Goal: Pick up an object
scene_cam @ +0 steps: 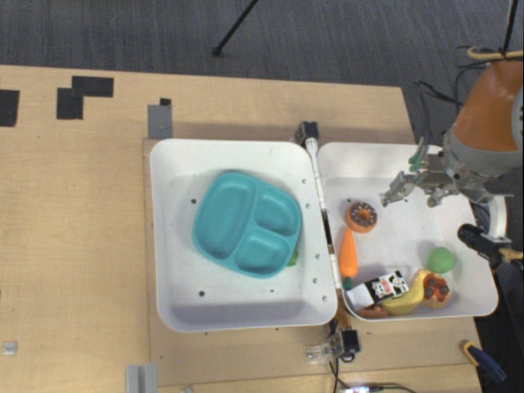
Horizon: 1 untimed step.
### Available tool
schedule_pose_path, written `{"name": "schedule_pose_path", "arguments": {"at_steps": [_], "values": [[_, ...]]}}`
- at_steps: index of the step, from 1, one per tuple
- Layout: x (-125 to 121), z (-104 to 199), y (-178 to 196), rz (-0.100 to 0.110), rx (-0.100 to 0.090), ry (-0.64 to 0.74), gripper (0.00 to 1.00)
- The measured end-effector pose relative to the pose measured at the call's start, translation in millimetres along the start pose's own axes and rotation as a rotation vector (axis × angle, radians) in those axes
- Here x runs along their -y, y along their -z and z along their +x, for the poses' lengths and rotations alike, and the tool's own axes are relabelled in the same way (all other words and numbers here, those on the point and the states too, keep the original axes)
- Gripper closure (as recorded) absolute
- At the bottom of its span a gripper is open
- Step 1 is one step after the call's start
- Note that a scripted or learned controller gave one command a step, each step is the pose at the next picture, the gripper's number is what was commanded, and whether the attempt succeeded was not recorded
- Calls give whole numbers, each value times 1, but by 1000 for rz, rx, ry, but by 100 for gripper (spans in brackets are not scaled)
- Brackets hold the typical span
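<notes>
- End effector (417,193) hangs over the upper part of the right bin (385,158), fingers spread apart, nothing between them.
- Fingers (397,191) point left and slightly down in the camera view; the grey wrist and orange band sit behind them at the right edge.
- Donut-like round toy (361,215), brown with an orange rim, lies just below and left of the end effector, apart from it.
- Orange carrot (349,255) lies along the right bin's left wall, below the donut.
- Green ball (442,259) rests near the bin's right side, well below the end effector.
- Pile in the bin's lower corner: yellow banana (408,300), small black-and-white carton (386,286), and a red-orange piece (436,289), all touching or overlapping.
- Left bin (176,219) holds a teal divided plate (247,223), tilted, with a sliver of something green showing under its lower right edge.
- Both bins sit side by side on the pale wood counter (74,244); black tape marks (82,92) lie at its upper left.
</notes>
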<state>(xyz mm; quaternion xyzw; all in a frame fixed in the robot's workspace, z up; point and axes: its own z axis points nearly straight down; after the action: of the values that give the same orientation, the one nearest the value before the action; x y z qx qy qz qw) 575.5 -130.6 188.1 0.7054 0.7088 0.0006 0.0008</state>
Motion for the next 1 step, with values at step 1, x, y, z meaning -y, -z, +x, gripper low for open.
{"name": "schedule_pose_path", "arguments": {"at_steps": [1], "values": [[6,41,-101,-6,1,61,0]]}}
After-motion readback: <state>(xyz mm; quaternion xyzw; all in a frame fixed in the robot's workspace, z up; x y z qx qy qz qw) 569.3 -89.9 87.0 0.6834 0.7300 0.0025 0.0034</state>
